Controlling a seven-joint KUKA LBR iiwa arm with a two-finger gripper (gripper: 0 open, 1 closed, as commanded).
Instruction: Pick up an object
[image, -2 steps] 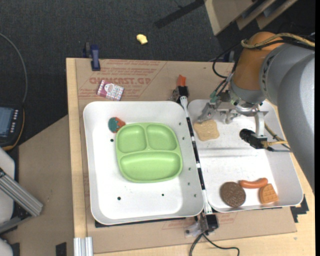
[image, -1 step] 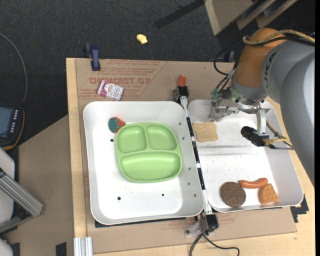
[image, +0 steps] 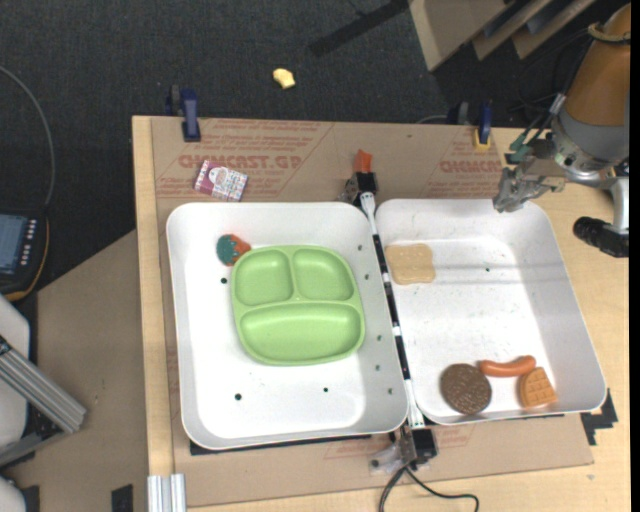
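My end effector (image: 518, 190) hovers over the right bin's (image: 560, 290) far edge; grip state unclear. I should descend squarely on the cracker (image: 410, 264), near the bin's far-left corner.

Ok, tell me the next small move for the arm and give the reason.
Probably bring the tool down the view and lower it over the right bin. It now sits above that bin's far right corner with no item under it. The brown disc, sausage and waffle piece cluster in the near corner; the tan slice lies alone by the left wall, an easier target.
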